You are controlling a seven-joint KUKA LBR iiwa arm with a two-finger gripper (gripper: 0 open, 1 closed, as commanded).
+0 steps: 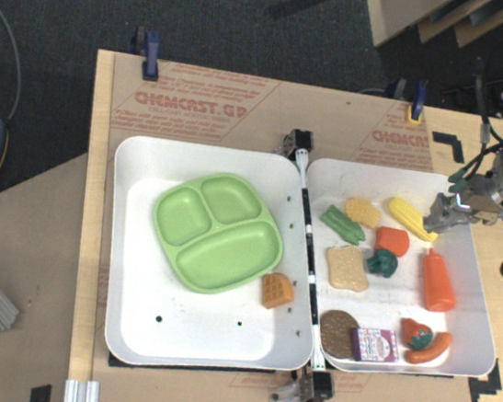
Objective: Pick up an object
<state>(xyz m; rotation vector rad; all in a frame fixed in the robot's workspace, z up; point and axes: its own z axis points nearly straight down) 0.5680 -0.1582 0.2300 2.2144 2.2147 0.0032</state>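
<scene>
My gripper [442, 215] hangs over the far right part of the right bin [483, 302], just right of a yellow corn cob [408, 217]. Nothing shows between it and the bin. Near it lie a yellow-orange lump [362, 211], a red-orange block [393, 240], a green pepper piece [344, 224], a dark green broccoli [382, 262] and an orange carrot-like bottle [437, 280]. Closer to the front sit a bread slice [347, 267], a brown round cookie [337, 331], a purple box [374, 345], and a red and orange toy [423, 340].
The left bin [124, 317] holds a green divided plate [217, 232] and a small orange-brown piece [277, 290] by its right wall. A black divider [304, 240] runs between the bins. Blue clamps [149, 53] hold the board's far edge.
</scene>
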